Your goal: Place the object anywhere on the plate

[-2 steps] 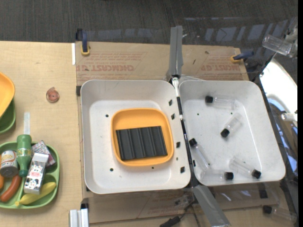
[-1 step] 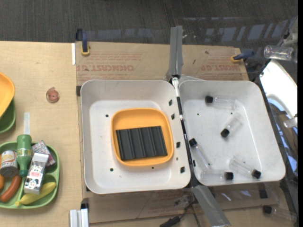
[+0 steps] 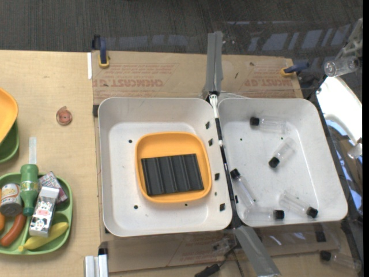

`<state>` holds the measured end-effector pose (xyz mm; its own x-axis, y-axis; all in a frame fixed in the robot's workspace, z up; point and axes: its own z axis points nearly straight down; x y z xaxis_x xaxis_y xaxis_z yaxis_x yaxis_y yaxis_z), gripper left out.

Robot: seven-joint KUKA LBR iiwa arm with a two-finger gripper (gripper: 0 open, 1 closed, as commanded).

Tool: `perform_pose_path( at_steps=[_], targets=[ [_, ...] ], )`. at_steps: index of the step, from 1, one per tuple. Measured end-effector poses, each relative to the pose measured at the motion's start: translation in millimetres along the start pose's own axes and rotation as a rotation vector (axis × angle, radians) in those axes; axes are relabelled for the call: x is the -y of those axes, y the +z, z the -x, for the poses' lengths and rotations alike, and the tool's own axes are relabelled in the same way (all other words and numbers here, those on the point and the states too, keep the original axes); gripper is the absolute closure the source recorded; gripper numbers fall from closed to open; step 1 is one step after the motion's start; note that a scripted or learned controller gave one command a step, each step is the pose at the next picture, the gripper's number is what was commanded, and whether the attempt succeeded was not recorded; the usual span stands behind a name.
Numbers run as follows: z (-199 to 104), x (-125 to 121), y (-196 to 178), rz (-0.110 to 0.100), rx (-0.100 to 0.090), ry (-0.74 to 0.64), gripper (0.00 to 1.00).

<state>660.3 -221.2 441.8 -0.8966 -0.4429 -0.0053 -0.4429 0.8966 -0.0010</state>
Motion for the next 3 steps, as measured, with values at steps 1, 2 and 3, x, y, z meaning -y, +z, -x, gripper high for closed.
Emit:
perform_pose_path(
  at_steps=[1, 2, 3],
  targets=[
    [-0.2, 0.1, -0.4, 0.001, 0.001, -0.4, 1.0],
    [-0.1, -0.1, -0.2, 0.002, 0.001, -0.743, 1.0],
    [-0.1, -0.2, 0.2, 0.003, 0.002, -1.07, 1.0]
  ],
)
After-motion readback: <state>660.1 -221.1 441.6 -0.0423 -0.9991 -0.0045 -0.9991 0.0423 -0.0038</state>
